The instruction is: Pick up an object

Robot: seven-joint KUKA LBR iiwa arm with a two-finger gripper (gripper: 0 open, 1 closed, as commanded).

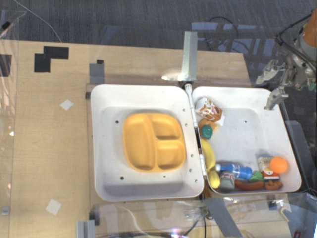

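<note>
The right bin point(247, 128) holds several small objects. A brown and white snack packet point(210, 111) lies at its far left, with a teal toy point(206, 131) just below it. A yellow banana point(209, 162) runs along the left wall. Along the near wall lie a blue bottle point(235, 170), a brown sausage point(250, 185) and an orange ball point(279, 164). My gripper point(266, 91) hangs over the bin's far right corner, open, with nothing between its fingers, well apart from all the objects.
The left bin point(106, 133) bears a yellow divided plate point(153, 142). A metal post point(189, 56) stands behind the wall that the two bins share. Cables run behind the right bin.
</note>
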